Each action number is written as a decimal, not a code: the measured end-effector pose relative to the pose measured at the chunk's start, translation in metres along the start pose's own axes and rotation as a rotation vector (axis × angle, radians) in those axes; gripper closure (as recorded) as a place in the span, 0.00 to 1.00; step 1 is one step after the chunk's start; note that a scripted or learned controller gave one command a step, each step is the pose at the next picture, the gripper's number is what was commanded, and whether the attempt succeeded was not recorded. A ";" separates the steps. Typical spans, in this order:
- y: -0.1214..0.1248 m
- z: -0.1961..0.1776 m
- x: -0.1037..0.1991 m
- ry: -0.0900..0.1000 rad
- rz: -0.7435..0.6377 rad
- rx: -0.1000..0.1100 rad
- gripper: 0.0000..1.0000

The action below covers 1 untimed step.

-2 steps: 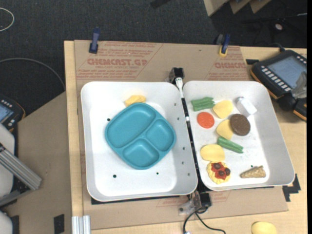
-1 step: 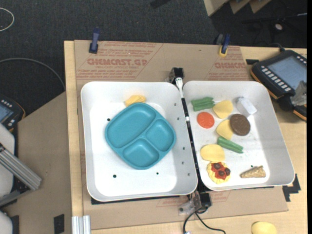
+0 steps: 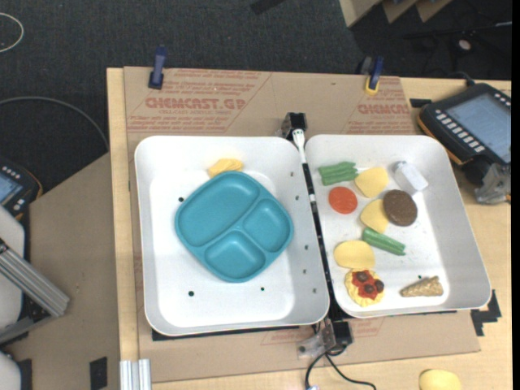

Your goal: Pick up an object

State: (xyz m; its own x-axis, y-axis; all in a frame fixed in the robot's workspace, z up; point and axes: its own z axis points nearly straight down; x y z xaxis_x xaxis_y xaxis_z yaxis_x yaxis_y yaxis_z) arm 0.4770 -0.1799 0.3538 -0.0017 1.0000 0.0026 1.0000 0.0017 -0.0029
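The right bin point(image 3: 455, 242) holds several toy food pieces: a green bean point(image 3: 337, 171), a red tomato slice point(image 3: 342, 200), a yellow chip point(image 3: 371, 181), a brown patty point(image 3: 400, 208), a white block point(image 3: 410, 177), a second green piece point(image 3: 383, 241), a yellow slice point(image 3: 354, 255), a small pizza piece point(image 3: 365, 286) and a tan wedge point(image 3: 422, 287). In the left bin point(image 3: 162, 291) lies a teal divided plate point(image 3: 234, 227), with a yellow piece point(image 3: 225, 167) just behind it.
Both bins rest on a cardboard sheet point(image 3: 244, 96) clamped at the back by a blue clip point(image 3: 158, 67) and a yellow-blue clip point(image 3: 374, 74). A control pendant point(image 3: 471, 124) lies at the right. A yellow object point(image 3: 439, 379) sits at the bottom right, off the bins.
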 end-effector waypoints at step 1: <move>0.002 0.029 -0.046 -0.002 0.005 0.000 1.00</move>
State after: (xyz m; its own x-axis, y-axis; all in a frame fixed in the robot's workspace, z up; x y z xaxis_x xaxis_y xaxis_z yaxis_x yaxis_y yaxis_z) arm 0.4788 -0.2260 0.3248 0.0034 1.0000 0.0002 1.0000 -0.0034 -0.0026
